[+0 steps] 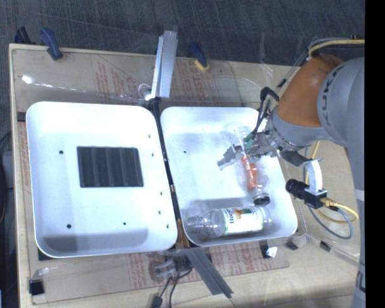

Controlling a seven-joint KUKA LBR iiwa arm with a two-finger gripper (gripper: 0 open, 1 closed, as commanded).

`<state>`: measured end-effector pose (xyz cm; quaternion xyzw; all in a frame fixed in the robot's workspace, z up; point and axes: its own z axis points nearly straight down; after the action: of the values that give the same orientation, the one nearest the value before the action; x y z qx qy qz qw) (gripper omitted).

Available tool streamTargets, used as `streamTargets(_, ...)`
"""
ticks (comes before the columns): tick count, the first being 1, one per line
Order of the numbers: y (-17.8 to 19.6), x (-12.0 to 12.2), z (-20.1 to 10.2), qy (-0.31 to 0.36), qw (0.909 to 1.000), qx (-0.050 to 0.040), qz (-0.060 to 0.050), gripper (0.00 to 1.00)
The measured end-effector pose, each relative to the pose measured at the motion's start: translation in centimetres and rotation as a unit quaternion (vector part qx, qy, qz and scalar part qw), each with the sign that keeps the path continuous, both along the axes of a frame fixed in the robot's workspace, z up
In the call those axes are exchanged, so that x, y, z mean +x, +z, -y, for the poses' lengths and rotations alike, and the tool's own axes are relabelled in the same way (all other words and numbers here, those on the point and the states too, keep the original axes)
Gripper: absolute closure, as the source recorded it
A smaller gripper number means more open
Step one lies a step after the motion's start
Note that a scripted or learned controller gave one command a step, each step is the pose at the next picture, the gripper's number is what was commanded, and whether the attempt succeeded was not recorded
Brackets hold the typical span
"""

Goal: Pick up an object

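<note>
Two white bins sit side by side on the bench (pixel 83 274). The left bin (pixel 45 172) holds a dark ridged panel (pixel 110 166). In the right bin (pixel 192 172) the jaws (pixel 234 154) hang over a small orange-capped bottle (pixel 253 177); their opening cannot be told. A larger clear bottle (pixel 228 221) lies along the near wall.

Grey arm (pixel 346 101), orange band, black cables.

Bench (pixel 83 76) w/ 2 white bins (pixel 51 223) side by side
</note>
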<state>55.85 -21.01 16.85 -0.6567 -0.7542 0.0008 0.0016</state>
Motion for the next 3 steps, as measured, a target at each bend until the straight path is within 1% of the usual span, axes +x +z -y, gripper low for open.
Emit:
streamTargets(1, -2.1, 2.0, 0.1, 0.011, 0.9999, -0.0006, 0.001, 0.00)
streamTargets(2, 1.9, 4.0, -0.1, -0.114, 0.9935, -0.0010, 0.001, 0.00)
streamTargets(3, 6.0, 4.3, -2.7, -0.177, 0.9842, -0.0010, 0.001, 0.00)
